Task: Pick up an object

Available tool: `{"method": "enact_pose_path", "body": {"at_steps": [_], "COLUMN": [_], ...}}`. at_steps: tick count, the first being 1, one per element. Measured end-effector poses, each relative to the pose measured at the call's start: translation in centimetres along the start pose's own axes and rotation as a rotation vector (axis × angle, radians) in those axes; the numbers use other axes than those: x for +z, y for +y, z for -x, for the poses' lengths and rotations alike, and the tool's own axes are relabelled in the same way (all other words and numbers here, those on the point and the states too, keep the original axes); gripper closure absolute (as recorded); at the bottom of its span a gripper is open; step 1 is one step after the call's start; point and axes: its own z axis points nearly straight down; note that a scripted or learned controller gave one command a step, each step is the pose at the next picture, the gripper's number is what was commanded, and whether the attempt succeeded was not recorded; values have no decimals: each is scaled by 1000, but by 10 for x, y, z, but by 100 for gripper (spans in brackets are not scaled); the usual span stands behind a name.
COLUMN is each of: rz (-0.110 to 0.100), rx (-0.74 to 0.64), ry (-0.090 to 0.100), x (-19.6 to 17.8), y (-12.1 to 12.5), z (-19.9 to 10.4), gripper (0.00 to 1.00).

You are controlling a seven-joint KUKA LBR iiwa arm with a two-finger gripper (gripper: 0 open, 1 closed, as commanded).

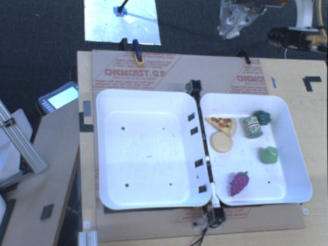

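You can read "CHEMCAST GP" in red print on the brown paper-covered sheet [154, 70] under the bins, once at upper centre and again, partly cut off, toward the upper right. In the frame's left half lies the wide shallow white left bin [105, 152]; a row of small dark clips runs down the seam where it meets the shallow white right bin [294, 152]. In that right bin, from left to right, you see a flat toy pizza slice with red dots [220, 122] at its upper left, resting on a pale round disc behind it, a tan round cookie-like disc [222, 143] just below, a purple toy grape bunch [239, 183] near the bottom, a small green-labelled can [252, 126] touching a dark green toy vegetable [263, 117], and a light green blocky toy [269, 155]. The can's label is too small to read. The grey two-finger gripper [233, 27] hangs at the frame's upper right, above the dark floor and well apart from the bins; you cannot tell how its tool is set, as it is blurred, and the arm is cut off by the top edge.
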Motion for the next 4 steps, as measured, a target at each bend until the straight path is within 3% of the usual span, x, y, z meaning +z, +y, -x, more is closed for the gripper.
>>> {"method": "enact_pose_path", "body": {"at_steps": [1, 2, 3, 4], "rz": [-9, -1, -6, -3], "rx": [-1, -1, 6, 2], "ry": [-1, 2, -1, 0], "x": [45, 0, 3, -9], "y": [-1, 11, 11, 12], "z": [-82, -150, -146, -146], "gripper": [100, 100, 0, 100]}}
